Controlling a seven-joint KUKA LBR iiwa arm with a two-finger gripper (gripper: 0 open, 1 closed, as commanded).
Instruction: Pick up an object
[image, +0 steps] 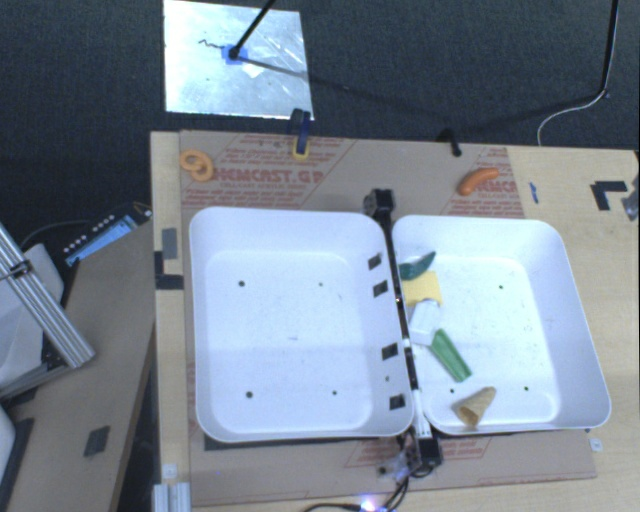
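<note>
The right bin (520, 320) holds several small objects along its left side. A teal piece (418, 265) lies at the top, with a yellow square (422, 289) just below it. A white block (424, 322) touches a green stick (450, 356) that slants down to the right. A tan cone (475, 405) rests near the bin's front wall.
The left bin (290, 320) stands beside the right one, joined by a black clip strip (392, 300). On the cardboard behind the bins lie an orange ring (197, 165), an orange sausage shape (478, 181) and a yellow-blue clamp (299, 135). A shiny sheet (238, 60) lies on the floor further back.
</note>
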